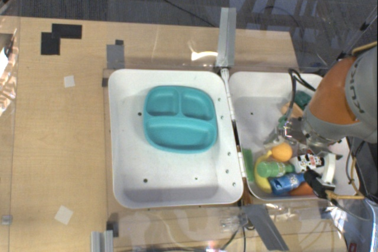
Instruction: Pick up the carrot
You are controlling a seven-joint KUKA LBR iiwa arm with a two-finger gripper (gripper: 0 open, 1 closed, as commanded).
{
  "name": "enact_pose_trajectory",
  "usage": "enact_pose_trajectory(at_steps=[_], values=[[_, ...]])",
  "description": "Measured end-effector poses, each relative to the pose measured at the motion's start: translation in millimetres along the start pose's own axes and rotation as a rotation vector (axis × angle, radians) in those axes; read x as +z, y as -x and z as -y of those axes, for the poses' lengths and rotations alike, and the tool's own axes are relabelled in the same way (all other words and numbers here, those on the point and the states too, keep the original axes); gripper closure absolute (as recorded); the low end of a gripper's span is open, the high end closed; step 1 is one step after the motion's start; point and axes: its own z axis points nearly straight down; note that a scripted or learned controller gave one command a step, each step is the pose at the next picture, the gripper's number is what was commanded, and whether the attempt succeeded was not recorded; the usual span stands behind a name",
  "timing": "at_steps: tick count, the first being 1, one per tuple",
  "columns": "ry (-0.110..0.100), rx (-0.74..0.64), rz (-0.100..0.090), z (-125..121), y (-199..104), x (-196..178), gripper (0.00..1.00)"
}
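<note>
An orange, tapered piece that looks like the carrot [303, 190] lies at the front edge of the right bin [254, 103], partly hidden by a blue item [287, 182]. My gripper [286, 133] is low inside the right bin, just above a round orange fruit [282, 152] and well behind the carrot. The grey arm with its orange band [329, 100] covers the bin's right side. Nothing is visibly held.
Beside the fruit lie a yellow piece [263, 157] and a green item [273, 169]. A teal thing [302, 98] and a small orange bit [287, 108] sit further back. The left bin [127, 144] holds a teal divided plate [179, 118]. A grey post [227, 35] stands behind the bins.
</note>
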Motion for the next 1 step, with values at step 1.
enact_pose_trajectory(at_steps=[1], values=[[0.009, 0.217, -0.001, 20.2, -4.0, 9.5, 0.00]])
